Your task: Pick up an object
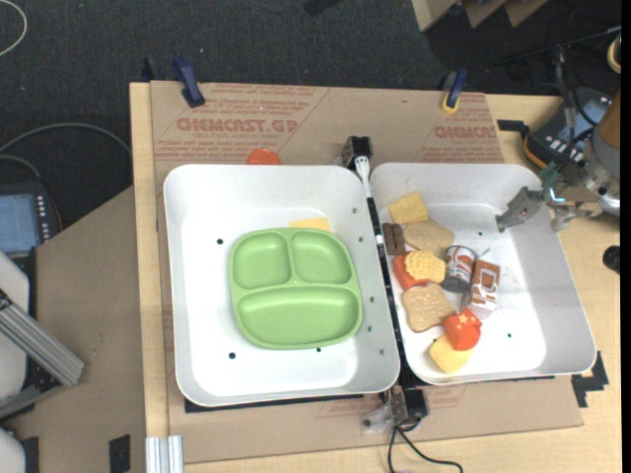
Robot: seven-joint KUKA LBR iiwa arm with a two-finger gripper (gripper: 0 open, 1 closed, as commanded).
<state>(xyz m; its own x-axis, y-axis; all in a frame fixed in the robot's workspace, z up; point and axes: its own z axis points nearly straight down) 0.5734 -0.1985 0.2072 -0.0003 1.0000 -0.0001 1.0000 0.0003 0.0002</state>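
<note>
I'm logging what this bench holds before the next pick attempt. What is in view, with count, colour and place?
Bins: two, white, side by side on the cardboard board.
Divided plate: one, green, middle of the left bin.
Yellow piece: one, behind the plate, left bin.
Toy foods: a cluster, yellow, tan, red, brown, left half of the right bin.
Clamps: two, blue, board's far edge.
Orange bit: one, behind the left bin.
Gripper: one, grey, over the right bin's far right part.

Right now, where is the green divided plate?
The green divided plate lies in the left bin, near its middle, with a yellow piece at its far edge.
</note>
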